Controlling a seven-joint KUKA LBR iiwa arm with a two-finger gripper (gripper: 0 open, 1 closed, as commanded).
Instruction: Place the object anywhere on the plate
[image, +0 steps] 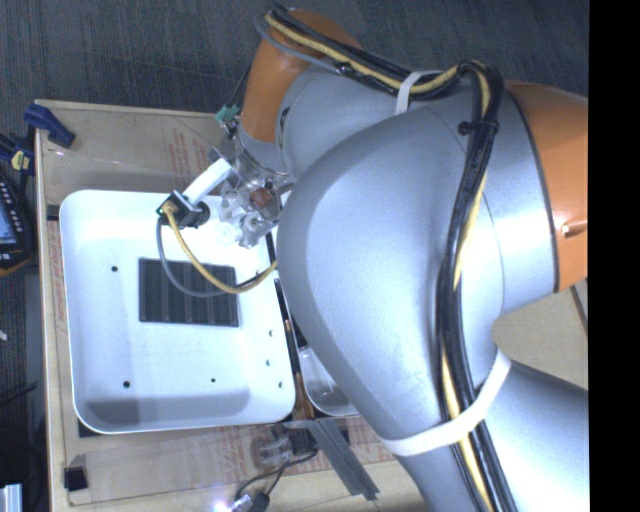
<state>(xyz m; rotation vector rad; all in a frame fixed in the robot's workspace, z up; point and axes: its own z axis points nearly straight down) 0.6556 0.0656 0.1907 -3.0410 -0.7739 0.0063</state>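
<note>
A: Entry, left to right, all places taken from the left bin (100, 390). Left of it, at the worktop (150, 140) edge, sat a blue clamp (48, 125). The bin itself was shallow, glossy white moulded plastic with rounded corners, a dark ribbed rectangular panel (188, 292) on its floor and a few small dark holes around it.

B: And the pincer (245, 215)?

A: Above the bin's upper right corner, a cluster of bright metal parts with a yellow cable (200, 272) looping down over the bin floor. I could not tell whether the pincer was apart or together; the grey arm (400, 280) hid much of it.

B: The object? The plate?

A: Neither could be made out. The arm's smooth grey shell covered nearly all of the right bin (325, 395); a sliver of its rim showed just right of the left bin.

B: Risks?

A: My judgement: a release made without a confirmed hold would put nothing on the plate. The slack cable could snag on the bin's rim. The slick plastic would let a dropped item slide.
</note>
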